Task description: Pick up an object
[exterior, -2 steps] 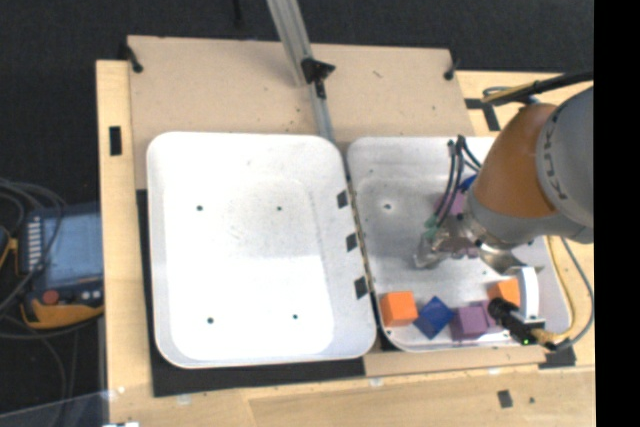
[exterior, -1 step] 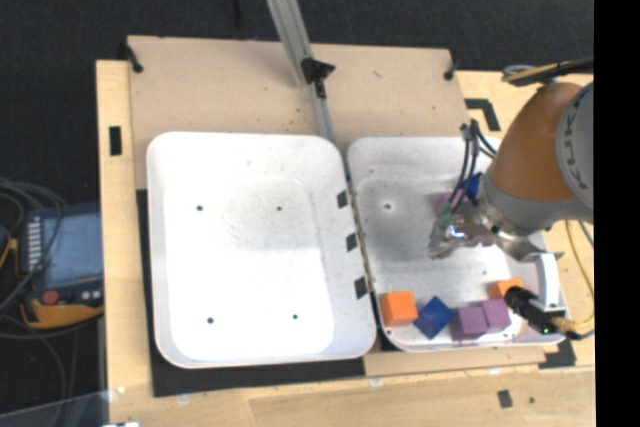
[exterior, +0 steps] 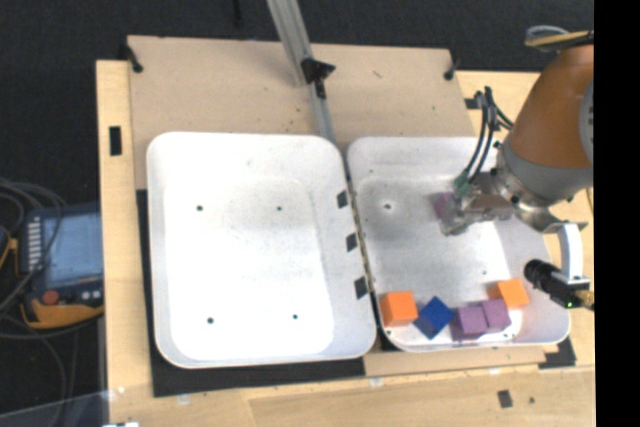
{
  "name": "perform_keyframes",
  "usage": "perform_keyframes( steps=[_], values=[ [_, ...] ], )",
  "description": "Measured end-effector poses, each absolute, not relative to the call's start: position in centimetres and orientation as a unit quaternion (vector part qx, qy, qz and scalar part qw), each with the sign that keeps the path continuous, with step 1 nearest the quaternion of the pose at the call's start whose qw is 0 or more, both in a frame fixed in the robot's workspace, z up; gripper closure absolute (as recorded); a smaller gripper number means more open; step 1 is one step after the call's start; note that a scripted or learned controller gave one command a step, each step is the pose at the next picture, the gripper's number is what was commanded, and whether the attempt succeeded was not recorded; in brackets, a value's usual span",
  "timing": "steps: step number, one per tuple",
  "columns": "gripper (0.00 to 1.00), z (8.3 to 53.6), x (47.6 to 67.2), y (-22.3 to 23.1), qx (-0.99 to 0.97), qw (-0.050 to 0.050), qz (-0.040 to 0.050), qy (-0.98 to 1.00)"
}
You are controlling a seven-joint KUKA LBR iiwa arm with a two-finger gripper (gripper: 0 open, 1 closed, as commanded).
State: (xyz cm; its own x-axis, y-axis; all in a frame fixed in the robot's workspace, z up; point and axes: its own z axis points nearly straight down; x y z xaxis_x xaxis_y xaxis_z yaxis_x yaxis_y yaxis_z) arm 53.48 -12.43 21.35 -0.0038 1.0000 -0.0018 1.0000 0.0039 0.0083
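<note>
My gripper [exterior: 457, 214] hangs over the upper middle of the right bin [exterior: 400, 165], at the end of the grey and orange arm reaching in from the right. A small purple block [exterior: 443, 206] shows right at the gripper's left side, partly covered by it. I cannot make out whether the block is gripped or merely beside the tip. Along the bin's near edge lie an orange block [exterior: 399, 307], a blue block [exterior: 434, 316], two purple blocks [exterior: 468, 322] [exterior: 494, 314] and another orange block [exterior: 512, 293].
The left bin [exterior: 250, 245] lies beside the right one, split from it by a rim with black clips [exterior: 352, 240]. A slanted metal rail [exterior: 285, 5] rises behind the bins. A handheld control pad [exterior: 60, 260] rests at the far left.
</note>
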Motion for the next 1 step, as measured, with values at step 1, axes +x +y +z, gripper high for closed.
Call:
perform_keyframes(
  steps=[1],
  values=[
    [1.00, 26.76, 53.66, -12.53, 0.706, 0.003, 0.0022, 0.709]
  ],
)
